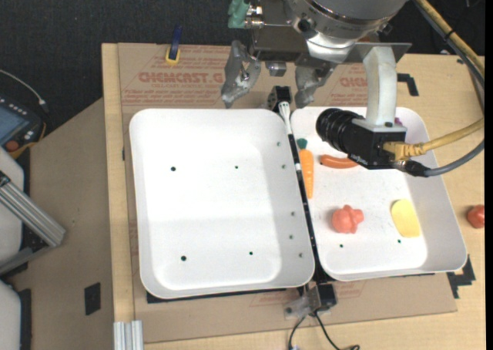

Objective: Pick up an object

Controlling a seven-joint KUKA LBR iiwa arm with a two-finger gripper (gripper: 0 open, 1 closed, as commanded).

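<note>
An orange carrot (306,173) lies along the 9 o'clock wall of the right bin (431,242), its length running with the seam between the two bins. From the bin's middle, a pink lump (347,218) sits toward 7 o'clock and a yellow piece (405,217) toward 5 o'clock, the two apart from each other and from the carrot. A thin red-orange strip (337,161) lies toward 10 o'clock, just beside the carrot's upper end and partly hidden, with a small teal bit (303,143) near the corner beyond it.

The claw (273,83) hangs at 12 o'clock from the seam, over the cardboard sheet (192,72) behind the bins, with its two fingers (237,80) spread apart. The left bin (208,213) lies at 9 o'clock from the carrot. On the tabletop (81,210), at 3 o'clock outside the right bin, sits a small orange-red thing (477,216).
</note>
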